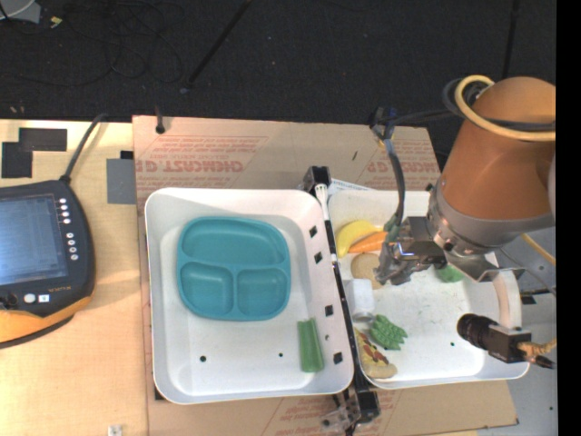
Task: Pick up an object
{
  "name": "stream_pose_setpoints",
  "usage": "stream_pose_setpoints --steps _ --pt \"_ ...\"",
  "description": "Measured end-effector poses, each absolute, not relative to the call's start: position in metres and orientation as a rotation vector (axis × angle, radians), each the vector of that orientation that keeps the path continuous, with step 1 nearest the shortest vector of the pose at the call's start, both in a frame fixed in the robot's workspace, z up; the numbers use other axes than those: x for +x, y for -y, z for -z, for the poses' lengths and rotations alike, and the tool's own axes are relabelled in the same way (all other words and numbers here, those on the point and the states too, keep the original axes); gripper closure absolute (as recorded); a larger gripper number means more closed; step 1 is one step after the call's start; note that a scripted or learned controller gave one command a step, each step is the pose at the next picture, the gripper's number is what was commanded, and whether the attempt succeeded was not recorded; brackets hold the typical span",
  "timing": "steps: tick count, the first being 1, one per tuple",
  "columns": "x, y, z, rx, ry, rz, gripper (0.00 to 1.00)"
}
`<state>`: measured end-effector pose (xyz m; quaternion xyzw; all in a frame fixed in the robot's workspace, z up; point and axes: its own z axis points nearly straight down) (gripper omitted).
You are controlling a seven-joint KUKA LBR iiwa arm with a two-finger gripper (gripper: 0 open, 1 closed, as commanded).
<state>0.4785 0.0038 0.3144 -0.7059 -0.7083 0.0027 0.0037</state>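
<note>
My gripper [396, 265] hangs low over the middle of the right bin [436, 357], under the orange wrist band. Just left of it lie a yellow banana [352, 232], an orange carrot [367, 242] and a tan round piece [364, 266]. A white block [361, 295] sits in front of those, by the bin's left wall. A green leafy toy [388, 331] lies nearer the front, with a striped brownish item [375, 356] at the front left corner. A small green piece [448, 274] peeks out to the right of the gripper.
The left bin [163, 243] holds a teal divided plate [234, 268] and a green stick-shaped block [310, 344] near its front right. A tablet-like pendant [36, 243] rests on the bench at the far left. Cardboard lies under both bins.
</note>
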Motion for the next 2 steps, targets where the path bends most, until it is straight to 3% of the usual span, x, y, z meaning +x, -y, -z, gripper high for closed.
stream_pose_setpoints --steps 2 --pt "0.4794 0.0004 -0.3358 -2.215 2.216 -0.012 1.0"
